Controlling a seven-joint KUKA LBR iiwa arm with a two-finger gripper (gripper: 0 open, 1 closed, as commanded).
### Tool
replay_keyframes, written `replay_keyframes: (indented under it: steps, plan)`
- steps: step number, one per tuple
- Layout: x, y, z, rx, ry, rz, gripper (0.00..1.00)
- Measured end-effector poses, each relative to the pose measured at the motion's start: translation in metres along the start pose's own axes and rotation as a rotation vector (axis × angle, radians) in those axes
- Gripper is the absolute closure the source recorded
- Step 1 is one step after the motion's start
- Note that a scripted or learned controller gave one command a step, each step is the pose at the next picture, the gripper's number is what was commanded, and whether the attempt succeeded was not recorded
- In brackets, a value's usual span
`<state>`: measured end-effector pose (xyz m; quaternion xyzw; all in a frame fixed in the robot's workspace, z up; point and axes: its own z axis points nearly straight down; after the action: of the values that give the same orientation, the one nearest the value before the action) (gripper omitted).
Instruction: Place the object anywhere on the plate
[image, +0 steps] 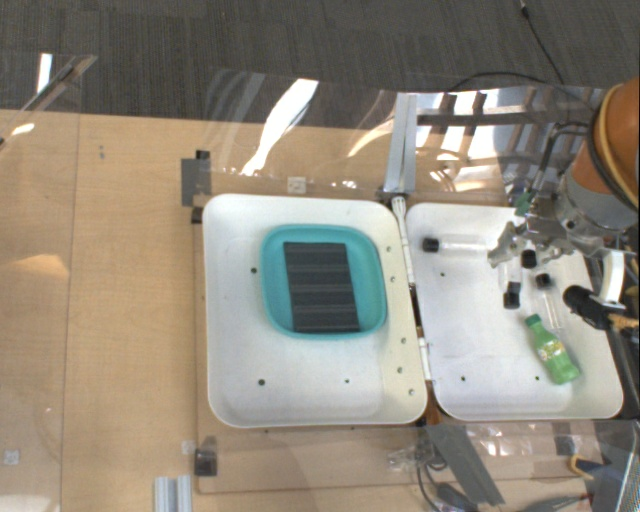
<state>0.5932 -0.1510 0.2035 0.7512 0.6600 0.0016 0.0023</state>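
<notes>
Bottle (552, 351) near right bin's (470, 395) edge, plate (372, 290) well apart.

Arm (610, 150) cut off at the right edge, gripper (527, 275) finger gap unclear.

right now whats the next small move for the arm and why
Probably shift the gripper toward the near edge of the right bin and lower it over the green bottle. The bottle lies flat there, apart from the gripper, which sits farther back in that bin. The teal plate in the left bin carries only a dark ridged insert, so the pick comes first.
</notes>
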Motion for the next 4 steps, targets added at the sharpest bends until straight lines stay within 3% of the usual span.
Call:
replay_keyframes:
  steps: [1, 2, 3, 4]
  plan:
    - [0.084, -0.018, 0.018, 0.0, 0.001, -0.057, 1.0]
    - [0.136, -0.06, 0.018, 0.002, 0.002, -0.222, 1.0]
    - [0.168, -0.015, -0.026, 0.001, 0.002, -0.384, 1.0]
    - [0.25, 0.03, 0.001, 0.0, 0.003, -0.626, 1.0]
